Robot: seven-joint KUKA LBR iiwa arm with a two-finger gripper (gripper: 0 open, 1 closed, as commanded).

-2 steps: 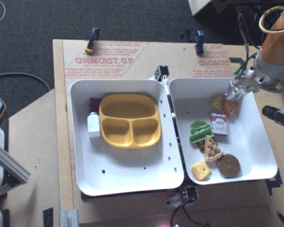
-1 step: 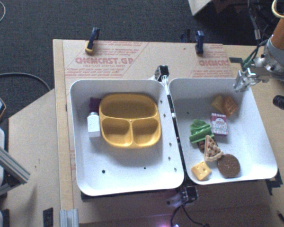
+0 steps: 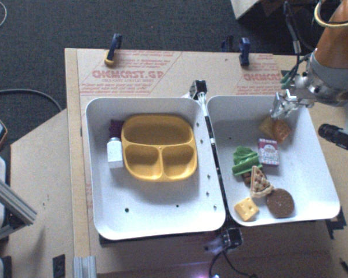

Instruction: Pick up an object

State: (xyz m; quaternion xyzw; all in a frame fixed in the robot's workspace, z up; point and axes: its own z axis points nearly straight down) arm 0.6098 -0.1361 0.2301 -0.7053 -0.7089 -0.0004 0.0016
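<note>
While a flat brown worktop [image 3: 162, 74] printed with faint red lettering is carrying two shallow white bins side by side, the grey arm [image 3: 336, 45] with its orange band is reaching in from the right. The left bin [image 3: 133, 213], smooth with rounded corners, is holding a large mustard-yellow tray [image 3: 159, 146] moulded into three compartments; a small white bottle [image 3: 115, 152] is standing just beside the tray's left edge, with a dark purple item [image 3: 116, 126] behind it. The right bin [image 3: 313, 172] is holding small toy foods: a round brown patty [image 3: 279, 202] near the front, a green leafy piece [image 3: 243, 158], a lattice-topped wedge [image 3: 258, 181], a pale yellow cheese block [image 3: 246, 209] and a little red and white carton [image 3: 268, 152]. Near that bin's far wall, a translucent orange-brown piece [image 3: 276, 129] is lying directly beneath the gripper [image 3: 283, 110]. Whether the fingers are spread or pinching is not something the view is showing clearly.
</note>
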